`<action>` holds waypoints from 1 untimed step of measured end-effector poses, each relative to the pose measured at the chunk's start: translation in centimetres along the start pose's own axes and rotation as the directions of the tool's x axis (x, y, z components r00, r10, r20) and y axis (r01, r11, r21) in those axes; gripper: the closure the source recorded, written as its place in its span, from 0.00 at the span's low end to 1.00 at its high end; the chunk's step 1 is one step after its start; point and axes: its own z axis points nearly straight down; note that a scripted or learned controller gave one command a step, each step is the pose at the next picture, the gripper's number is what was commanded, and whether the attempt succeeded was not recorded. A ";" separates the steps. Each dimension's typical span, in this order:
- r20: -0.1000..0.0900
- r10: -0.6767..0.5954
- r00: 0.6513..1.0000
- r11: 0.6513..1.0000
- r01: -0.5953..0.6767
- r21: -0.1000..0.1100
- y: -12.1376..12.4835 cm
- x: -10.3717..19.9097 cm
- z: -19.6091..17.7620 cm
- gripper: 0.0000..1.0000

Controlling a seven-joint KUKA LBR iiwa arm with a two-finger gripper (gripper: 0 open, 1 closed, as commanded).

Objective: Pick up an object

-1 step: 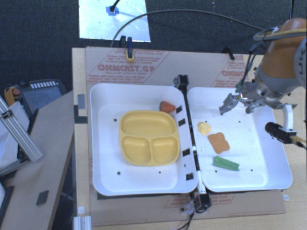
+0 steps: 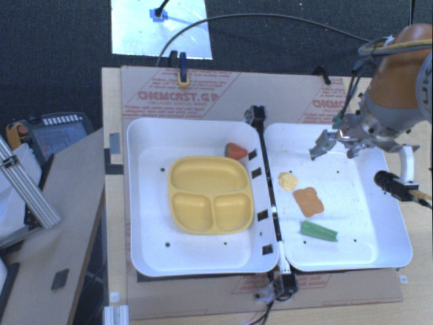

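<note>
Green piece: one, a flat green strip (image 2: 318, 231), lies nearest the front of the right bin (image 2: 385, 249), alone.
Orange-brown piece: one, a toast-like slab (image 2: 308, 201), just behind the green strip.
Pale yellow piece: one small round item (image 2: 288, 181), just behind and left of the slab, near the divider between the bins.
Yellow tray: one, three compartments (image 2: 208, 193), in the middle of the left bin (image 2: 145, 249).
Red-orange piece: one small item (image 2: 236, 151), touching or just beside the tray's far right corner.
Bins: two, white and shallow, side by side on a cardboard sheet (image 2: 203, 95).
Gripper: one (image 2: 337, 145), over the far part of the right bin, its two fingers spread apart with nothing between them, well apart from the three pieces.
Surface: light wooden bench (image 2: 111, 80); dark carpet beyond, with a shiny square plate (image 2: 161, 19).
Left side: a control pendant (image 2: 54, 135) and an aluminium rail (image 2: 27, 188).
</note>
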 end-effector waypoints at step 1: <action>0.000 0.002 1.000 1.000 -0.002 0.002 -0.8 -0.2 4.5 0.00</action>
